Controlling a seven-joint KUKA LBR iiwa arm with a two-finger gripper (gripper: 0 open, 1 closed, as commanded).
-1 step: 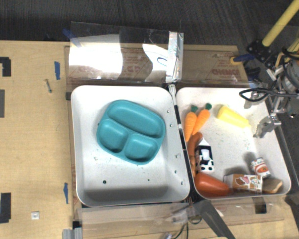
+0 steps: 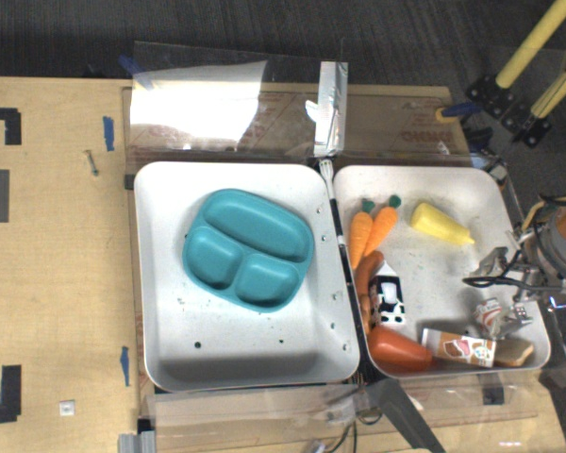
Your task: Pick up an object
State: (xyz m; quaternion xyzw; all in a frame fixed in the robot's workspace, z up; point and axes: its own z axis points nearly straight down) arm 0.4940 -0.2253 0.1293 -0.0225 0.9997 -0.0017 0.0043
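Observation:
The right bin (image 2: 453, 189) holds several toys. Two orange carrots (image 2: 360, 236) with green tops lie along its left wall. A yellow wedge (image 2: 441, 225) rests toward the back. A black-and-white cow-patterned piece (image 2: 389, 298) lies below the carrots. At the front sit a red-orange rounded piece (image 2: 396, 347) and a small printed carton (image 2: 462, 349). My gripper (image 2: 498, 286) hangs at the bin's right side, low over its floor, to the right of the cow piece and above the carton. A small red-and-white item (image 2: 491, 313) lies close beside it.
The left bin (image 2: 170, 328) carries a teal divided plate (image 2: 249, 247). A clear plastic panel (image 2: 208, 102) and a metal post (image 2: 330, 107) stand behind the bins. Yellow-handled tools (image 2: 538, 36) lie at the back right. The arm's body (image 2: 557, 253) overhangs the right bin's right wall.

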